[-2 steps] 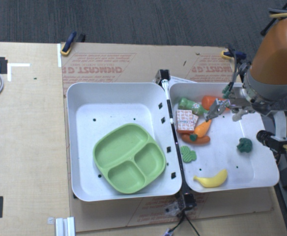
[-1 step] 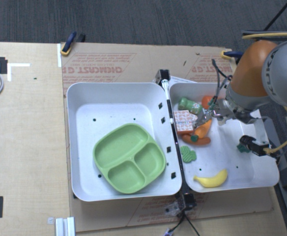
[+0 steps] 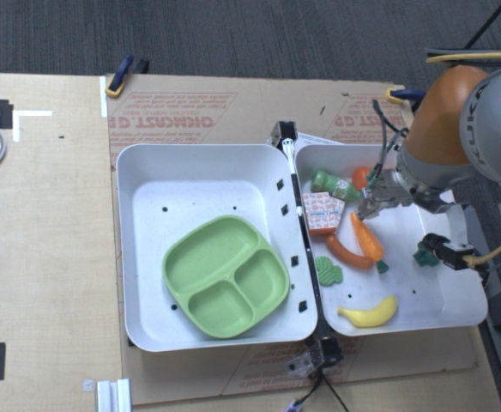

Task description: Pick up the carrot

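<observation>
The carrot (image 3: pixel 369 240) is orange with a small green stub at its lower end. It lies slanted in the middle of the right bin (image 3: pixel 443 303), beside an orange-red sausage (image 3: pixel 348 252). My gripper (image 3: pixel 373 199) hangs over the bin just above the carrot's upper tip, at the end of the grey arm with the orange band. Nothing shows held in it, and its lower end is too small and dark to read.
The right bin also holds a green bottle (image 3: pixel 331 183), a red round piece (image 3: pixel 360 177), a small printed box (image 3: pixel 322 213), a green leafy piece (image 3: pixel 328 271), a banana (image 3: pixel 369 313) and a dark green item (image 3: pixel 427 252). A green divided plate (image 3: pixel 225 275) lies in the left bin (image 3: pixel 147 196).
</observation>
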You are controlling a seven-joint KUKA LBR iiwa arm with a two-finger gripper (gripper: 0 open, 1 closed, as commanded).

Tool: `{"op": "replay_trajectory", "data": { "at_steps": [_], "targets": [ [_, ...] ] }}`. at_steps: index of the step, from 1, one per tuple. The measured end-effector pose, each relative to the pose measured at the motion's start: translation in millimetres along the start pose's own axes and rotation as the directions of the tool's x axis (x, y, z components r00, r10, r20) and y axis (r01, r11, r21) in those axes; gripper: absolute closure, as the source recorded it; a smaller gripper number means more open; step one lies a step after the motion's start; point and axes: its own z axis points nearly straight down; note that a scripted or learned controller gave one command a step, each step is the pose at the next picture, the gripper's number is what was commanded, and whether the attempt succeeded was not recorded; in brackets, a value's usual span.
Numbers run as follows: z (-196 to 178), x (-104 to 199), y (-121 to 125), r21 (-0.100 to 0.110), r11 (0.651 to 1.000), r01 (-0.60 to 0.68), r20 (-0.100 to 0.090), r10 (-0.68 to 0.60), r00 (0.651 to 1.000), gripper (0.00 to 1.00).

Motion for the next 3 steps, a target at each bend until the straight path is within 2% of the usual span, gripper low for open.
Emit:
{"op": "replay_trajectory", "data": {
  "at_steps": [1,2,3],
  "targets": [
    [0.0,0.0,0.0,0.000,1.000,0.000,0.000,0.000,1.000,0.00],
    [9.8,14.9,-17.5,-0.031,0.979,0.203,0.032,-0.202,0.979,0.00],
    [5.9,22.1,-21.2,-0.012,0.978,0.208,0.011,-0.208,0.978,1.00]
  ]
}}
